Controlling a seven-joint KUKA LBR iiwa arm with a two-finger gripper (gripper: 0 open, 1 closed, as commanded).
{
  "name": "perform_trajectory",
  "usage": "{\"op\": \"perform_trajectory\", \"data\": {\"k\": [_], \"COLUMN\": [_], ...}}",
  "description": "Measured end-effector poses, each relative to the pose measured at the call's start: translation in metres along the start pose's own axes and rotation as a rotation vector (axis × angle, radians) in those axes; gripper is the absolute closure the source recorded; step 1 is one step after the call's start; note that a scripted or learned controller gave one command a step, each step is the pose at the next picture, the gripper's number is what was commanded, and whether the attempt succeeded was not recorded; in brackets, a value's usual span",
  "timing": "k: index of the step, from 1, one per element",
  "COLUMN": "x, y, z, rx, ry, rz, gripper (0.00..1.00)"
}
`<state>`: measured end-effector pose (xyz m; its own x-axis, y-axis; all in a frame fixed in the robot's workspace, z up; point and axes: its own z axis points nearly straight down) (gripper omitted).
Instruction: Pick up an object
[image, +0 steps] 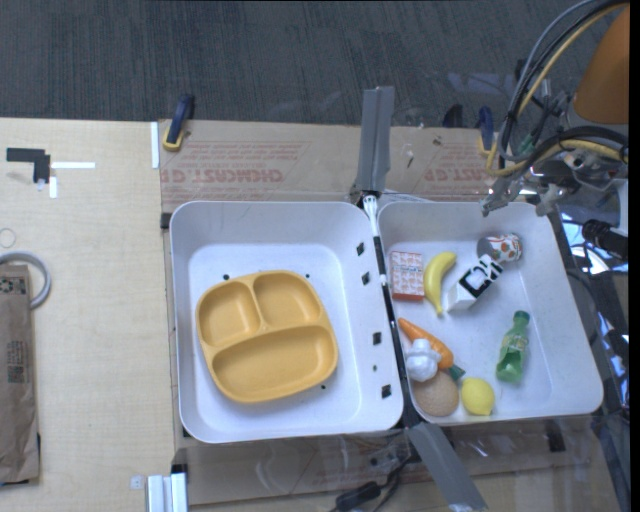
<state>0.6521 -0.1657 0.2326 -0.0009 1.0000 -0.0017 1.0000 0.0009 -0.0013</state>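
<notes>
Two white bins sit before you: the left bin holds a yellow divided plate; the right bin holds a banana, lemon and green bottle. Your gripper hovers above that bin's far edge, grasping nothing.

Colours in the two white bins

A yellow plate, yellow banana, green bottle and perhaps orange carrot are seen.

left bin: yellow divided plate | right bin: banana, carrot, lemon, green bottle
</notes>
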Motion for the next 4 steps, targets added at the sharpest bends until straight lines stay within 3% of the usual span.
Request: {"op": "perform_trajectory", "data": {"k": [1, 2, 3, 4], "x": [0.057, 0.056, 0.056, 0.054], "y": [-0.021, -0.02, -0.02, -0.02], "z": [0.085, 0.075, 0.075, 0.066], "rx": [0.0, -0.002, -0.002, -0.002], "ry": [0.0, -0.001, -0.001, -0.003], "rz": [-0.135, -0.132, -0.132, -0.13], "gripper": [0.0, 1.0, 0.0, 1.0]}}
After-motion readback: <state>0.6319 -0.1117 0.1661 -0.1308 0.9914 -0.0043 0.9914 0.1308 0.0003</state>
